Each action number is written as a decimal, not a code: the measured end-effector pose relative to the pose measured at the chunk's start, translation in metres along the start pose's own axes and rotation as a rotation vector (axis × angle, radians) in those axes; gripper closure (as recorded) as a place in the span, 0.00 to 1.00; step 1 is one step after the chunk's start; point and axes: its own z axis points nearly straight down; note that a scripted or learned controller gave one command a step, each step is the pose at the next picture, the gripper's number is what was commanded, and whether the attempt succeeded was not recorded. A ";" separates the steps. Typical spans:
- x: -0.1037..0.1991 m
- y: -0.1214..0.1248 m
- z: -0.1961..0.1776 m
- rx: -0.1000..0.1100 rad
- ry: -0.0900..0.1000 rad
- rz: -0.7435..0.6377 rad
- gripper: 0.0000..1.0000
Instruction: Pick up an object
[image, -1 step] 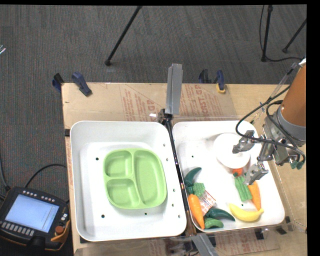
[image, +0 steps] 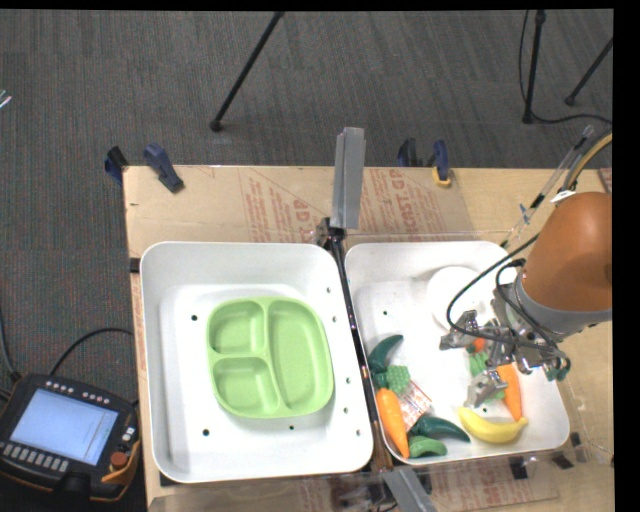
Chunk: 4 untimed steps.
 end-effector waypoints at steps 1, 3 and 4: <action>0.012 -0.033 0.058 0.004 -0.010 0.076 0.00; 0.008 -0.029 0.045 0.004 -0.018 0.065 0.00; 0.007 -0.028 0.036 0.004 -0.020 0.057 1.00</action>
